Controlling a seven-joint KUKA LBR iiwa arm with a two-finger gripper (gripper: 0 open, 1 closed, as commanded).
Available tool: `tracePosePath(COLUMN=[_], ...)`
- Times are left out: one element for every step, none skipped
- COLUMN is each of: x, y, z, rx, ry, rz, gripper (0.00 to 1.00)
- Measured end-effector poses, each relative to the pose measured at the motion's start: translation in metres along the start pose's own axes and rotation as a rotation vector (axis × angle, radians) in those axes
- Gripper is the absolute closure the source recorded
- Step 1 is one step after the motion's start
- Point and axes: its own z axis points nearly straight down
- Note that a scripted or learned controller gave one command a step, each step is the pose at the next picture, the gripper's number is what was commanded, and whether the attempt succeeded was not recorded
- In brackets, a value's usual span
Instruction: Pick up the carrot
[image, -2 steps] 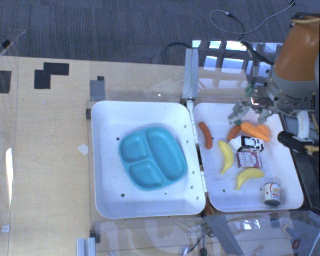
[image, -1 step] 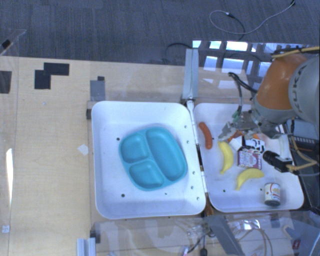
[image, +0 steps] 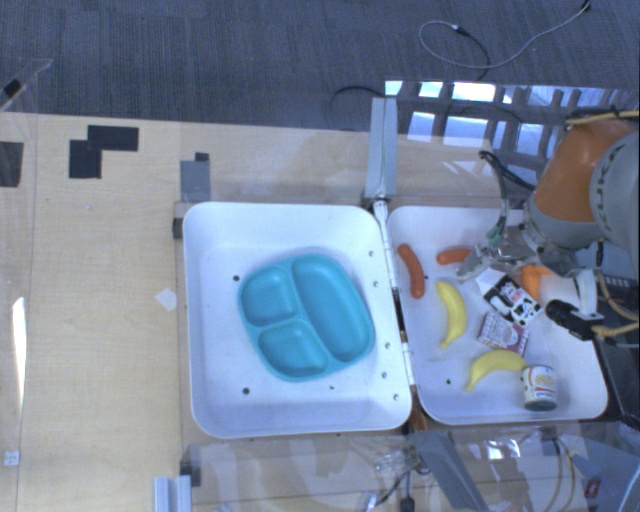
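Robotics lab, wooden bench (image: 90, 330) with black tape marks (image: 100, 150), loose cable (image: 470, 45) on grey carpet

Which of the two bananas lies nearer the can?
The lower banana, curved along the right bin's front, almost touching the can. The other banana lies farther back, beside the sausage.

Bright, even overhead light, colours clear and true. Soft, faint shadows under the blue divided plate (image: 305, 316) and along the inner walls of both white bins (image: 200, 330). Strong bluish-white window reflections on glossy surface behind the right bin (image: 470, 105). Pale glare streak at left edge of the tabletop (image: 90, 330). Hazy reflections along the bottom edge. Slightly soft overall, small labels unreadable. Arm (image: 590, 190) somewhat blurred at right.
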Motion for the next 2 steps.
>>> tracePosePath(x=[-0.019, -0.033], y=[-0.005, -0.001], z=[-0.027, -0.159], rx=[0.008, 0.005], ry=[0.018, -0.002], rz=[-0.02, 0.109], gripper=[0.0, 0.0])
